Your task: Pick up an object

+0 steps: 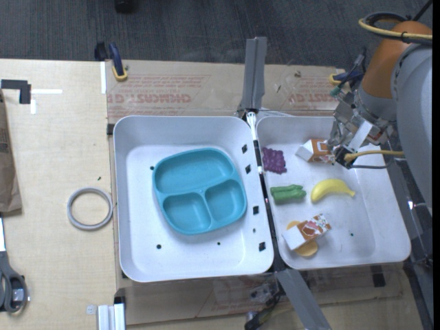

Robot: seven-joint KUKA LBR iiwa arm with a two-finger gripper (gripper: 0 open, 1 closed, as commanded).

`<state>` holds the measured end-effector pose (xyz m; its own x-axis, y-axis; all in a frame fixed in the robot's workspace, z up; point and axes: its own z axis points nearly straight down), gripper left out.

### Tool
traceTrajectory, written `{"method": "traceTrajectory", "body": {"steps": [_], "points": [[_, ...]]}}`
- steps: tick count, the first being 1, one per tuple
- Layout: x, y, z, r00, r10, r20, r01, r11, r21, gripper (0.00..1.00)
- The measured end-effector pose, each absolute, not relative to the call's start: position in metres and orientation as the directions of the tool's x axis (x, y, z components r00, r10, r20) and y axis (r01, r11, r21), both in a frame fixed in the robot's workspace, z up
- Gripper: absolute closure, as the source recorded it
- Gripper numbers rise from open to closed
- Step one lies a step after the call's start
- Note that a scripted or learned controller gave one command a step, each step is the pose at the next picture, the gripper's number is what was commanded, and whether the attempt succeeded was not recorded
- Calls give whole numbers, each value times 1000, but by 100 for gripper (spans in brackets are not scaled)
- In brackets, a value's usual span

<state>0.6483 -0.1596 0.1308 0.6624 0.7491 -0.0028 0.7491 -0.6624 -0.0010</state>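
Near edge of the right bin point(385, 253): 1 small orange-and-white carton point(308, 232) lies on the floor close to the near rim and toward the left wall, with bare white floor open to its right. Just beyond it, mid-bin: 1 yellow banana point(332, 189) and 1 green vegetable-shaped piece point(287, 194), side by side but apart, the green one near the divider between bins. Farther in: 1 bunch of purple grapes point(273, 159) close against the left wall, and 1 second orange-and-white carton point(315, 150) toward the far right.

Count in right bin: 5 items, 2 of them cartons.

Left bin point(130, 205): 1 blue divided plate point(199, 191), 3 compartments, centred, with a margin of floor on all sides.

Bench, left of the bins: 1 grey ring point(89, 207).

Gripper point(342, 152) is at the far right of the right bin, tip touching or just beside the far carton's right end. Finger spread cannot be told; nothing is seen between them. Banana lies just nearer than the tip, apart from it.
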Motion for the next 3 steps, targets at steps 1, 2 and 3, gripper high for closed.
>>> {"method": "traceTrajectory", "body": {"steps": [1, 2, 3], "points": [[648, -138, 119, 402, 916, -2, 915, -401, 35, 100], [648, -132, 114, 398, 917, 5, 917, -398, 27, 0], [659, -180, 222, -107, 994, -2, 994, 107, 1, 0]]}}
